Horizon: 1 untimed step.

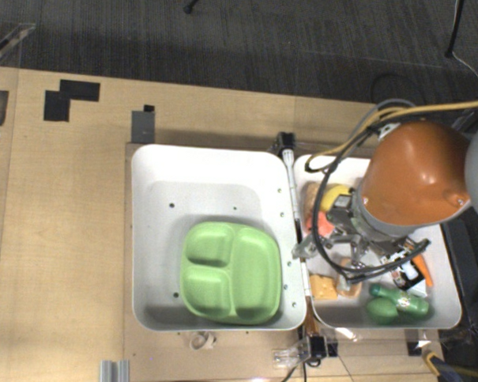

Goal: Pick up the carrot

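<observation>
- The pale wooden tabletop (64, 218) fills most of my frame and carries both bins.
- The shallow white left-hand bin (153, 167) sits at centre. The matching right-hand bin (453, 313) is at centre right, largely under the arm.
- The grey arm with its orange dome-shaped band (418, 174) hangs over the right-hand bin and hides much of what is in it.
- A light green divided plastic plate (232, 269) lies in the lower half of the left-hand bin.
- The end effector (366, 259) hangs below the orange band, low over the right-hand bin. I cannot tell whether it is open or closed, and I see nothing held in it.
- A green rounded vegetable (392, 305) lies at that bin's lower edge.
- The slim orange carrot (423, 272) shows as a sliver just right of the end effector, near the bin's right wall. Its long axis seems to run from upper left to lower right. I cannot make out which end is the tip.
- In my judgement, a good grasp means shifting right, turning the wrist to close across that axis, and descending clear of the green vegetable.
</observation>
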Motion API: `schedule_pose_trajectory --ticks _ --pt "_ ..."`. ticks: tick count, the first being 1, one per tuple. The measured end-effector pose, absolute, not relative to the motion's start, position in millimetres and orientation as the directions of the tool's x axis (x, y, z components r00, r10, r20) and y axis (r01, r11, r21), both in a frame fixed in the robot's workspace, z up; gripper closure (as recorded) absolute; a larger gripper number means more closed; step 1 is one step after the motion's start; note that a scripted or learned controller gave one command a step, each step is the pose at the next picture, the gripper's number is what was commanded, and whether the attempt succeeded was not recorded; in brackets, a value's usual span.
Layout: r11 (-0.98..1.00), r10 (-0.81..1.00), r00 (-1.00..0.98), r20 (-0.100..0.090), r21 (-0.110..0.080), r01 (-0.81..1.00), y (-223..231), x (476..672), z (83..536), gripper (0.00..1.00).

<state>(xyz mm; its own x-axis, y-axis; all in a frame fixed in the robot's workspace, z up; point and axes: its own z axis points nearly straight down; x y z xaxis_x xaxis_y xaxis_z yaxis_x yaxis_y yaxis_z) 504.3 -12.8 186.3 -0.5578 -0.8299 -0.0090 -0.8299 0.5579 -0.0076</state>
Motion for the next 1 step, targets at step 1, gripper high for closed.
schedule_pose_trajectory --ticks 1 --pt "0.279 -0.960 -0.279 -0.006 -0.015 -0.960 -54.5 490.6 284.0 0.00"
